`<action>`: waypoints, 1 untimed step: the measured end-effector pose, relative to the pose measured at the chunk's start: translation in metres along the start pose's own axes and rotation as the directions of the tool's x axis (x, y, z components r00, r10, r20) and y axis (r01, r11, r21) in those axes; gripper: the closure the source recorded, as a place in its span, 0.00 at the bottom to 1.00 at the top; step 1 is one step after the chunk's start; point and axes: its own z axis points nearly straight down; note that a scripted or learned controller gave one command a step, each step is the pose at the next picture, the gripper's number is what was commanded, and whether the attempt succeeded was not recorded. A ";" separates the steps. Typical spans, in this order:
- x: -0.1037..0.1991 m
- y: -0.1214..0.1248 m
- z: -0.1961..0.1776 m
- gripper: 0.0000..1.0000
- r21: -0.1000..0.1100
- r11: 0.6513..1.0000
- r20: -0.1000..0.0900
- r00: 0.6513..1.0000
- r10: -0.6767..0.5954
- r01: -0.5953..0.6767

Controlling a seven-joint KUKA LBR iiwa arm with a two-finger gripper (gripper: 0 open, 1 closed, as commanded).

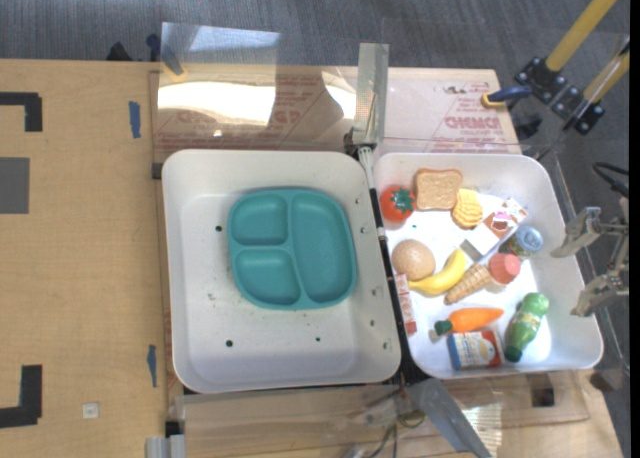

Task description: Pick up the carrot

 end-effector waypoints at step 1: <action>0.004 0.058 0.130 0.00 -0.003 0.992 -0.007 0.992 0.125 -0.126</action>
